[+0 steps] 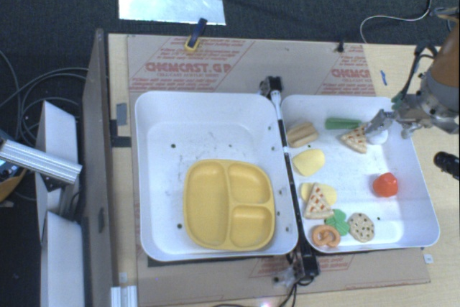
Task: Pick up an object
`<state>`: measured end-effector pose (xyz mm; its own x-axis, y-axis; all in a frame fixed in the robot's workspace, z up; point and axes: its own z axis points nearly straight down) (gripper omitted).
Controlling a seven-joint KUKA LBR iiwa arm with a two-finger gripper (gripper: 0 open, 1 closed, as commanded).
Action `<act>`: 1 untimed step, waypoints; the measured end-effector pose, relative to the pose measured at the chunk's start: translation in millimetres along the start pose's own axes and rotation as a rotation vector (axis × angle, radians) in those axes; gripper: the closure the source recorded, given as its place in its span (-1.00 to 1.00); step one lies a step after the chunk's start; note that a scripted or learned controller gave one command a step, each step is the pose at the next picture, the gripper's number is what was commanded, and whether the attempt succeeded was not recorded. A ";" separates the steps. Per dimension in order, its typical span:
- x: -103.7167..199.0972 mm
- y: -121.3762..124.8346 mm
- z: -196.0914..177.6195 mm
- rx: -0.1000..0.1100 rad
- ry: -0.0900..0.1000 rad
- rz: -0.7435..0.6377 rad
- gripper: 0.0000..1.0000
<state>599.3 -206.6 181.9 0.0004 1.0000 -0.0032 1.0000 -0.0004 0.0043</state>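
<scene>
Nearest to us, along the front wall of the right bin (424, 230), we note a pretzel (325, 236), a green piece (338, 221) just behind it and a chocolate-chip cookie (361, 226) beside that. All look like small toy foods: light, rigid, smooth plastic, likely to skid on the white floor if nudged.

In the left bin (151, 154) we see a yellow divided tray (230, 205), broad and shallow, a poor target for a two-finger pinch except at its rim.

A step farther back in the right bin lie a pizza slice (318, 200), flat and wedge-shaped, and a yellow chip-like piece (309, 162), thin and curved. To their right sits a red tomato (385, 185), round and well apart from the others; we judge it may roll out of a pinch unless taken across its widest part.

Farther still, a bread roll (302, 134) lies near the divider, and a green stick (343, 124) lies near the back wall.

The end effector (376, 130) sits low at the back of this bin, touching or just over a second pizza wedge (355, 140). We cannot tell how its fingers stand. We judge this wedge the likely target: light, stiff, slippery, best gripped across its two straight sides, since its flatness leaves little height to catch.

The worktop (237, 61) beyond carries printed cardboard.
</scene>
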 end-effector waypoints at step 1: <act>24.3 45.0 30.9 -0.001 0.001 -0.008 -1.00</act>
<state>644.4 -182.4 151.1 -0.0073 1.0000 -0.0019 1.0000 0.0073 0.0053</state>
